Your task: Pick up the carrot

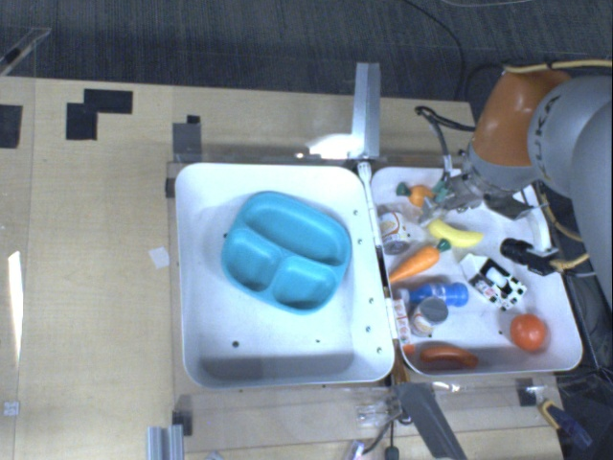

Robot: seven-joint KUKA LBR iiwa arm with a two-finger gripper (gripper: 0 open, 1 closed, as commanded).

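- left bin (196, 286): blue three-section plate (285, 250), tilted
- right bin (565, 326): yellow banana (453, 233) near top
- blue bottle (438, 296) with grey cap, mid bin
- red-orange tomato (528, 332) at right
- black-and-white checkered block (499, 284) just left above tomato
- reddish-brown oblong item (448, 356) at bottom edge
- small can (390, 224) near divider
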